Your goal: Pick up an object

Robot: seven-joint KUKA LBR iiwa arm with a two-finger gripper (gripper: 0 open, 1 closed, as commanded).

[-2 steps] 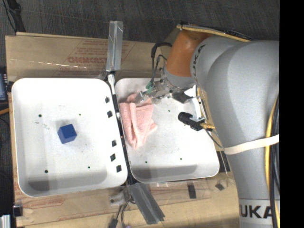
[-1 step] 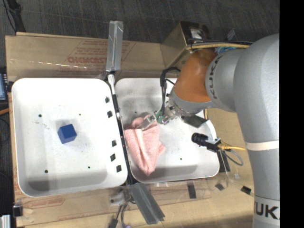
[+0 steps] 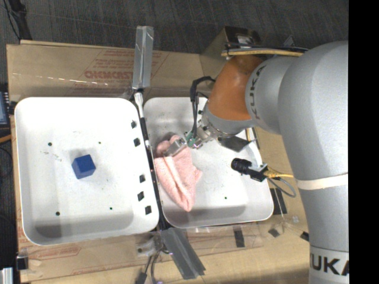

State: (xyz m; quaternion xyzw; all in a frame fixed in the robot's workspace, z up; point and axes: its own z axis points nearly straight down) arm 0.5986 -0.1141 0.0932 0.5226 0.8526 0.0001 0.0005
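Note:
A pink cloth (image 3: 179, 176) lies in the right bin (image 3: 237, 209), stretched from its upper left toward the front wall. My gripper (image 3: 172, 146) is at the cloth's upper end, close to the divider between the bins. Its fingers are shut on the cloth's top fold, and pink fabric bunches around the tips. The rest of the cloth trails down and away from the gripper. A small blue cube (image 3: 83, 165) sits alone in the left bin (image 3: 35, 218), far from the gripper.
The arm's orange band and grey wrist cover the right bin's back right part. A metal post (image 3: 142, 58) rises behind the divider. Cardboard lies under and behind both bins.

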